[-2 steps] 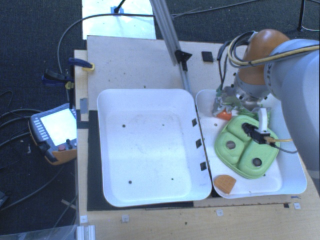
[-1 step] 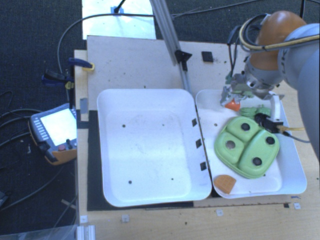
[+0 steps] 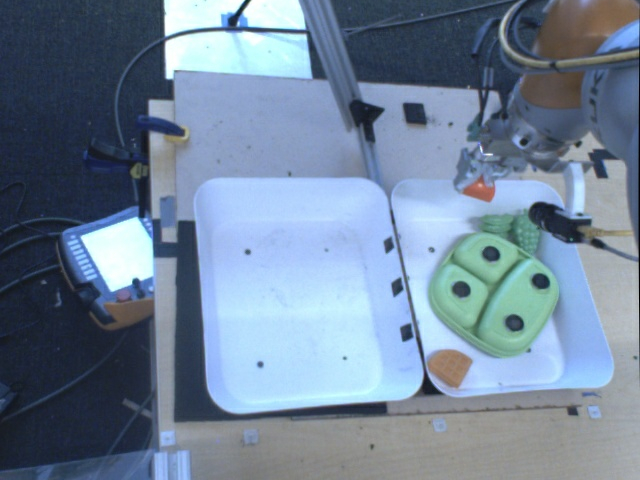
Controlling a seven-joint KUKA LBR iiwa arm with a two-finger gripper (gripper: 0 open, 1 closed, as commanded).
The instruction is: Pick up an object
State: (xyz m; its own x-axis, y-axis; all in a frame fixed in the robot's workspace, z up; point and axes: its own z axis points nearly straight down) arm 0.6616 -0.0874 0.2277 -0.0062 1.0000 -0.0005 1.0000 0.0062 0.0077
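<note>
Nearest the camera, an orange wedge-shaped piece (image 3: 449, 368) lies at the front edge of the right bin (image 3: 590, 353), just beside a green three-compartment tray (image 3: 494, 291) with a dark dot in each well; a knobbly green toy (image 3: 515, 228) sits behind that tray; the left bin (image 3: 290, 288) stands alongside on the bench (image 3: 260, 118). At the right bin's far rim the gripper (image 3: 480, 180) hangs with a small orange-red object (image 3: 481, 190) at its tip; it looks pinched there, though I cannot tell for certain whether the gripper is clamped on it or merely above it. By my judgement the pick is at or just past the grasp; a clear lift is left to confirm.
</note>
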